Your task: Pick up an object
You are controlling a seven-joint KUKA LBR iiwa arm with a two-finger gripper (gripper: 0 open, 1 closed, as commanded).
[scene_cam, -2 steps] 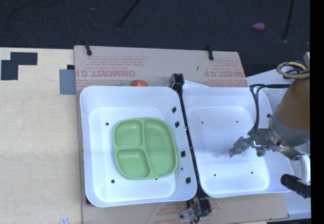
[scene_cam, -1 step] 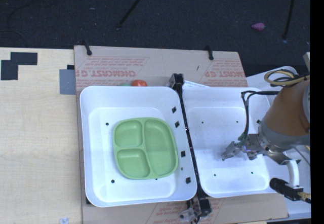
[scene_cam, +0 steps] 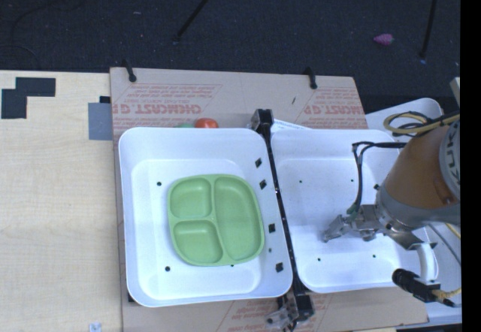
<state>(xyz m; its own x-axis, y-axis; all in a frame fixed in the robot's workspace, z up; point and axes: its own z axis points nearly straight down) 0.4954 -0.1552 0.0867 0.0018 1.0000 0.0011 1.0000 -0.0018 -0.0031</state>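
Camera view looks down at a slant on a pale wooden worktop (scene_cam: 52, 195) that bears a sheet of printed cardboard (scene_cam: 225, 101), and on that sheet sit two shallow white bins side by side. Lying flat in the left bin (scene_cam: 143, 173), a little toward its right side, is a light green divided plate (scene_cam: 216, 219) with three compartments, two smaller ones on its left and one long one on its right. Just beyond the far rim of the left bin, on the cardboard, a small red-orange rounded object (scene_cam: 206, 124) peeks out, with a bit of green just beside it on the left; what either one is cannot be told. A black divider (scene_cam: 275, 203) runs between the two bins from far to near. The arm (scene_cam: 425, 173) reaches in from the right, its orange band above the wrist standing over the right part of the right bin (scene_cam: 316, 173), with black cable looped near it. The pincer (scene_cam: 340, 227) is low over the floor of the right bin, pointing left, its metal fingers (scene_cam: 331, 233) spread apart and released, with nothing seen between them. The green plate lies well apart from the pincer, on the other side of the divider. Dark floor with cables lies beyond the far edge of the worktop.
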